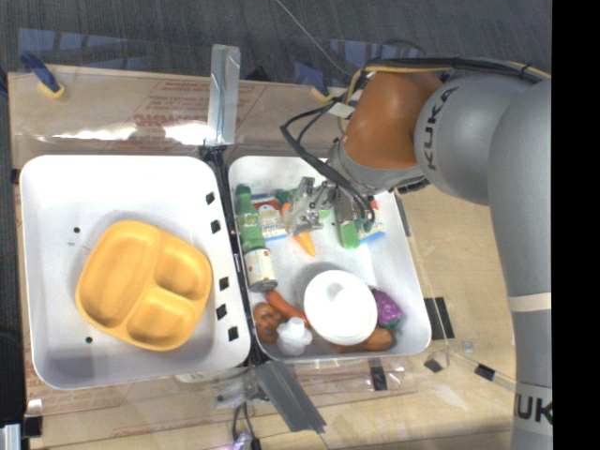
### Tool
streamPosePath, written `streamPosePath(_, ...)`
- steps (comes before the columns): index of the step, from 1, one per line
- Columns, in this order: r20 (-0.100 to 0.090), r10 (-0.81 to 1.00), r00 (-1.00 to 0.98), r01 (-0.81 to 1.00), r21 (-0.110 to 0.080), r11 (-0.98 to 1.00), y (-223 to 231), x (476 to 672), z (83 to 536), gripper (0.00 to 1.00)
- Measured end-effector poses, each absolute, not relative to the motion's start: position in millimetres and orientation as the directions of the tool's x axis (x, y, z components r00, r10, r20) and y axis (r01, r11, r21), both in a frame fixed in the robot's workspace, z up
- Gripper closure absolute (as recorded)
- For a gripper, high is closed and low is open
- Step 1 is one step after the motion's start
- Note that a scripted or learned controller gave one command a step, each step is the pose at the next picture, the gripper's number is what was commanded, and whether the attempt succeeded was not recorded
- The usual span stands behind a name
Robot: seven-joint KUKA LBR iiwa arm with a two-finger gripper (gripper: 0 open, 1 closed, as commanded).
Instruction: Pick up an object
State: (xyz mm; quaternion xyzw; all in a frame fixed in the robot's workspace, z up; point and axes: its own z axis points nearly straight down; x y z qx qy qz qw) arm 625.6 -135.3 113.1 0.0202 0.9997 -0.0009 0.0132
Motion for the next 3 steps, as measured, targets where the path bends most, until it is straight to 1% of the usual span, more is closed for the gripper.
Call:
streamPosePath(1, -0.025, 0.04, -0.999, 0.04, -0.001, 0.999, -135, 625.2, 112, 0.0)
streamPosePath(2, -0.004, 0.105, -0.994, 0.105, 0.0, 0.994, -141, 628.0, 93, 0.0)
streamPosePath(3, -0.011, 0.1, -0.995, 0.1, -0.001, 0.995, -140, 630.1, 105, 1.0)
